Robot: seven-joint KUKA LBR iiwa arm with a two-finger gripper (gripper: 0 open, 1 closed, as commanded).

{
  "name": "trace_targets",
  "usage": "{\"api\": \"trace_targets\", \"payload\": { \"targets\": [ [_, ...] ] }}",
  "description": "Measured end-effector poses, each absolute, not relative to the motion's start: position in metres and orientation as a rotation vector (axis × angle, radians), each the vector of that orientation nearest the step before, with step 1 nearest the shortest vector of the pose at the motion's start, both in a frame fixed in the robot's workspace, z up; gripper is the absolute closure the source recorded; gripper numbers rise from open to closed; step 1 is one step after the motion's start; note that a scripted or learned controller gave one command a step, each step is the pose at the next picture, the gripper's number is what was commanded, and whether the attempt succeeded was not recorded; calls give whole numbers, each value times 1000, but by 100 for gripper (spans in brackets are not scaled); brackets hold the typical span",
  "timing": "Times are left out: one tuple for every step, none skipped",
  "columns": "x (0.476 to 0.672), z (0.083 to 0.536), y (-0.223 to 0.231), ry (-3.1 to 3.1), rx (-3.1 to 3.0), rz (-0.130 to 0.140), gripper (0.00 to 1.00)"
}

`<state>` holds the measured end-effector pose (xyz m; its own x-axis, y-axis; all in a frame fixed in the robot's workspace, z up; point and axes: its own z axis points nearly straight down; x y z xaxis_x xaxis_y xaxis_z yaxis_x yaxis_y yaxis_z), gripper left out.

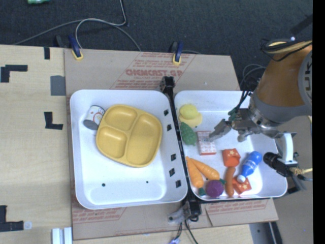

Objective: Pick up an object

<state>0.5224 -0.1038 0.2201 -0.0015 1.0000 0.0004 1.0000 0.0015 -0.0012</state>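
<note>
Your gripper hangs jaws apart, holding nothing, over the right bin. The small carton lies just left and nearer: light, stiff, flat; pinch its narrow sides.

Two blue clamps pin cardboard to the surface. Green bottle on dark floor, top left. White cable loops nearby.

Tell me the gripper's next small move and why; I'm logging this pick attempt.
Probably lower the gripper onto the small pink-and-white box. It hangs open in the right bin just beside the box with nothing between its fingers, and the box lies apart from the orange block.
</note>
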Motion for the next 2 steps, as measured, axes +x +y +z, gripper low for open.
{"api": "trace_targets", "payload": {
  "targets": [
    [494, 175, -161, -2220, -2221, 3, 0],
    [486, 86, -165, -2228, -2221, -8, 0]
  ]
}}
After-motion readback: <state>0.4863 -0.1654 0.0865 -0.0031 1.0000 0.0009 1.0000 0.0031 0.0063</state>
